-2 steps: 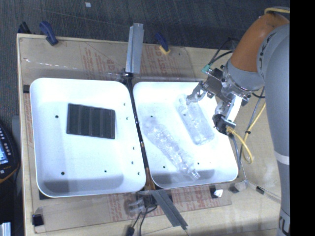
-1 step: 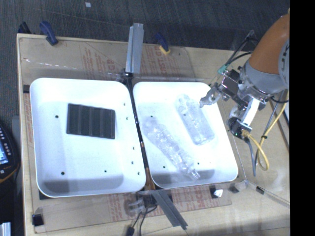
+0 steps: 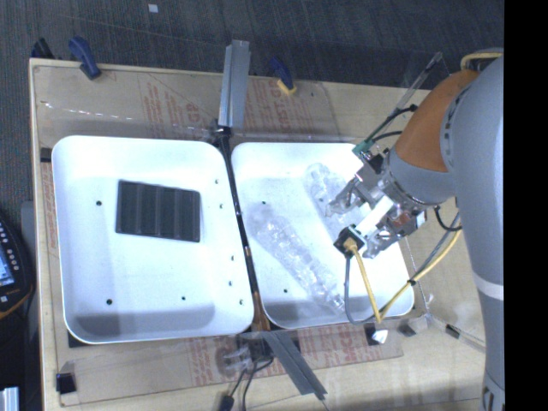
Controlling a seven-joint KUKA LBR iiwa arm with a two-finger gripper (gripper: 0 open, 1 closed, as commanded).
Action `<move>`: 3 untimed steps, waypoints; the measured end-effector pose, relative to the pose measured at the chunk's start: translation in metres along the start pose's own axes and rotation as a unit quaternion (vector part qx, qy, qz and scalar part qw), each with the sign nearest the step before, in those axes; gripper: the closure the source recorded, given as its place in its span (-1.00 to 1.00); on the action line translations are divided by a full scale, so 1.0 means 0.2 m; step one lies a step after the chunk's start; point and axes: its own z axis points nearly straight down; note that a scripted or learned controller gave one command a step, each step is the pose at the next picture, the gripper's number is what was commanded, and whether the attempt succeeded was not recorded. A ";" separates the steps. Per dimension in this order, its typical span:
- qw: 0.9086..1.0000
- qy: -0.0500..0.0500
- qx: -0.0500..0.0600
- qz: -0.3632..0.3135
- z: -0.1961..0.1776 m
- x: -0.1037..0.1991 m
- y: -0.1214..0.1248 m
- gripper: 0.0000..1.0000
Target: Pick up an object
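Item: clear plastic bottle (image 3: 291, 251), lying diagonally in the right bin (image 3: 282, 157), its lower end near that bin's front wall. A second clear object (image 3: 324, 185) lies toward the bin's back.

Gripper (image 3: 366, 221): above the right bin's right half, beside the bottle; grip state cannot be told.

Advice: centre over the bottle's middle, span its narrow width, descend squarely; clear plastic may slip.

Clearance: open floor between bottle and bin's right wall; left wall close.
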 end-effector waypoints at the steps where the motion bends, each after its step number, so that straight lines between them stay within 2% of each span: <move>1: 0.987 0.001 0.000 0.162 0.14 0.09 -0.30 -1.00; 2: 1.000 0.001 -0.002 -0.003 -0.09 0.29 -0.10 -1.00; 3: 0.996 0.000 -0.001 0.090 0.03 0.41 -0.50 -1.00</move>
